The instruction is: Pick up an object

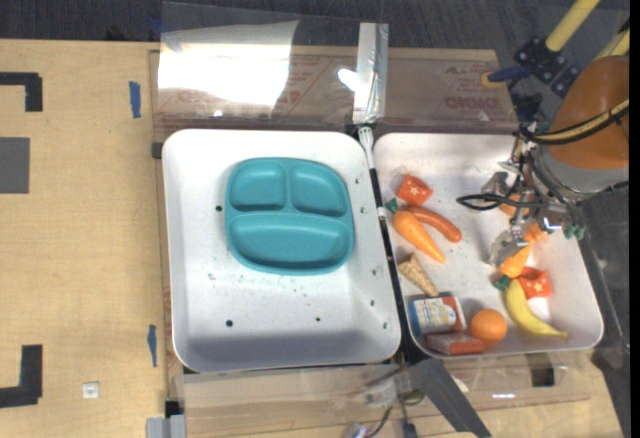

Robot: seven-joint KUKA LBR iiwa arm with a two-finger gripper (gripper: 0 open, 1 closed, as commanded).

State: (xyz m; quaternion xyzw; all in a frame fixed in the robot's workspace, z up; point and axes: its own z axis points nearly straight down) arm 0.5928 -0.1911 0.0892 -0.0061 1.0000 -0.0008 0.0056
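The right bin (470, 161) holds several toy foods. A red tomato piece (413, 190), a red chili (438, 222) and an orange carrot (419, 236) lie at its left. A waffle cone (418, 276), a small can (436, 313) and an orange (488, 325) sit along the front. A banana (530, 312), a red strawberry (536, 283) and a small orange pepper (514, 264) lie at the front right. My gripper (512, 242) hangs low over the right side of this bin, just above the orange pepper, with cables around its wrist. I see nothing held in it.
The left bin (190, 226) bears a teal divided plate (290, 214). A clear plastic screen (370, 76) stands behind both bins. The raised divider (382, 226) runs between the bins. The arm's orange band (600, 111) is at the right edge.
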